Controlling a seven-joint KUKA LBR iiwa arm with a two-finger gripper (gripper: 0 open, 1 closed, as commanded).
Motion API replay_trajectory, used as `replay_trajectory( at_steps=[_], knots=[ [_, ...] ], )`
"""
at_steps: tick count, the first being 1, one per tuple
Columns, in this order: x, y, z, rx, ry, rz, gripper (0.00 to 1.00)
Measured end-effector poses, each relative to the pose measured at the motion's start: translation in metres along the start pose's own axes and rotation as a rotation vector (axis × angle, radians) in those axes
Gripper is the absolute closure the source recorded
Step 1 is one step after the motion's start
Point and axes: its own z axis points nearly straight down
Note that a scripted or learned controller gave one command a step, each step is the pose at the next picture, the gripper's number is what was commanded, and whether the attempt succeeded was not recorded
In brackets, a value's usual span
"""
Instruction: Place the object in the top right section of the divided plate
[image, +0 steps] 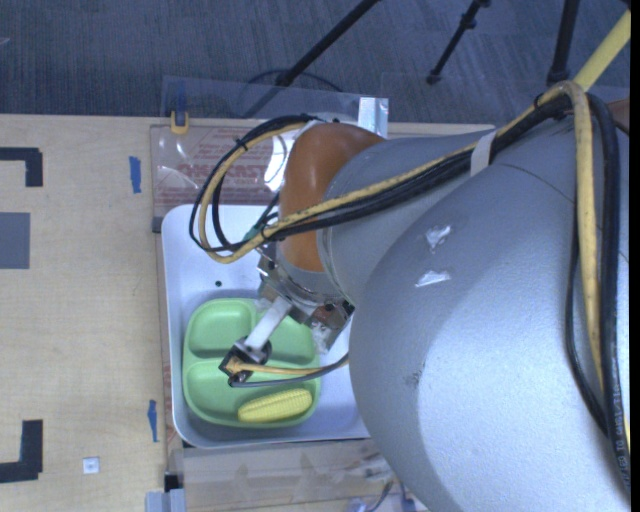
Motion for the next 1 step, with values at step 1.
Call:
replay_trajectory(
  at_steps=[1],
  knots=[
    [0.0145, -0.0111, -0.0456, -0.001, 0.003, 0.463, 0.00]
  ],
)
